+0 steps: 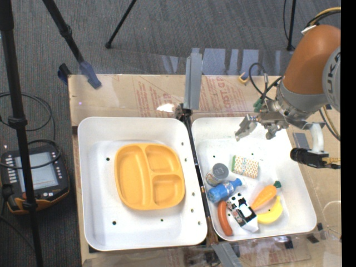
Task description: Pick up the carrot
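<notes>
Orange and tapered, one carrot (pixel 265 196) with a green top lies tilted in the right bin (pixel 295 149), touching one yellow banana (pixel 271 212) just below it. Crowded to its left are one black-and-white toy (pixel 243 210), one red sausage (pixel 223 218), one blue bottle (pixel 223 191), one grey can (pixel 219 172) and one small patterned packet (pixel 246 166). The left bin (pixel 92 149) holds one yellow divided plate (pixel 149 176). Two white bins sit side by side on the brown surface (pixel 128 93). The tool (pixel 258 128) hovers above the right bin's far end, fingers spread wide and holding nothing, well apart from the carrot.
</notes>
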